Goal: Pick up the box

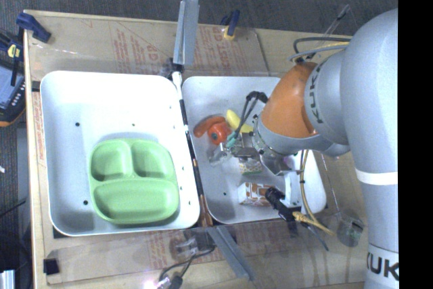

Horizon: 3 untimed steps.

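Plywood bench under you carries two white bins (61,145). Nearest, the box (256,193) lies in the right bin's lower part, partly under the wrist; its print is too small to read. You can't tell how the gripper (226,149) stands. It sits beside the orange toy (212,128), so it may grab that instead. Arm lettering reads "KU"
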Available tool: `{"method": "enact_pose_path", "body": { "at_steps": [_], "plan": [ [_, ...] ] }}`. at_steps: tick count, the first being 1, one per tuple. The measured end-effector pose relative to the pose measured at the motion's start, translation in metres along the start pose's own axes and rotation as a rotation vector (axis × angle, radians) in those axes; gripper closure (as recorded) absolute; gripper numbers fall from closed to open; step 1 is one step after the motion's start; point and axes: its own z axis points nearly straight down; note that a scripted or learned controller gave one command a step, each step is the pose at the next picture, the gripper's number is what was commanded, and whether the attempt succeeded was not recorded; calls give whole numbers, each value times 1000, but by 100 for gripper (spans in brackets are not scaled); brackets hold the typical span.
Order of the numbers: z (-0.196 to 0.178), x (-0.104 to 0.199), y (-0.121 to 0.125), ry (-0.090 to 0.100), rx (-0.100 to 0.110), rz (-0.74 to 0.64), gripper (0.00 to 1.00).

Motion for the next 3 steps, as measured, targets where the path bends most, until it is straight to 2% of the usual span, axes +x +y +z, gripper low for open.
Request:
{"method": "enact_pose_path", "body": {
  "at_steps": [1,2,3],
  "plan": [
    [-1,-41,45,-2,-4,-5,0],
    [-34,-54,61,0,6,-170,0],
    [-1,-60,66,-2,-1,-179,0]
  ]
}}
